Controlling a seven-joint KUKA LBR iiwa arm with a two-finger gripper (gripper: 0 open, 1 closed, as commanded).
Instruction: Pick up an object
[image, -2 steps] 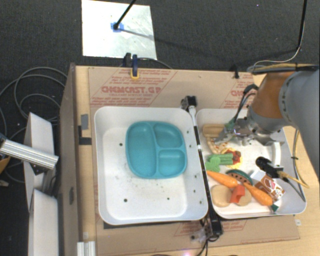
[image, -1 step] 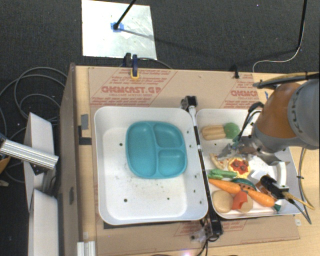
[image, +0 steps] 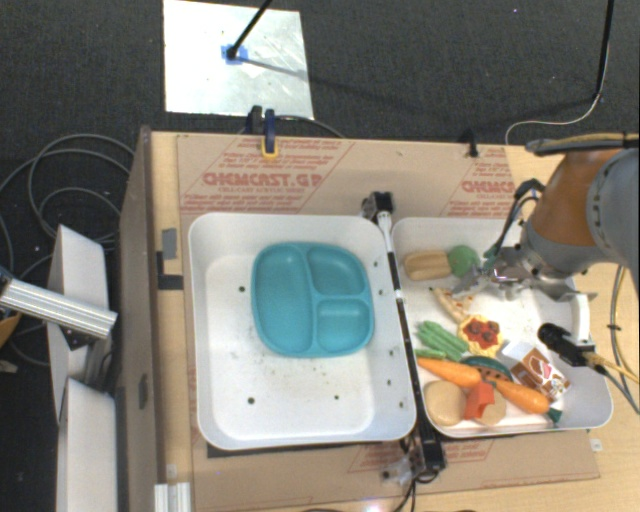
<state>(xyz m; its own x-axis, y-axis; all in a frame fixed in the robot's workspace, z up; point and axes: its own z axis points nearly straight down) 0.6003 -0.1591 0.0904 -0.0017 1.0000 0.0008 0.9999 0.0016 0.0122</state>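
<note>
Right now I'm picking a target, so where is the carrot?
The carrot lies in the right bin, near its front edge, just below the green beans and beside a round beige piece.

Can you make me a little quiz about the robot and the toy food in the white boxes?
1. True or false: the blue plate lies in the left bin.
2. Which toy lies nearest the front rim of the right bin? A) carrot B) green ball C) bread roll
3. Fill in: the tool hangs over the ____ bin.

Key:
1. True. The plate has three compartments and sits alone in that bin.
2. A. The carrot lies near the front, by the bag of snacks.
3. Right. It is near the back of that bin, beside the green ball.
</note>
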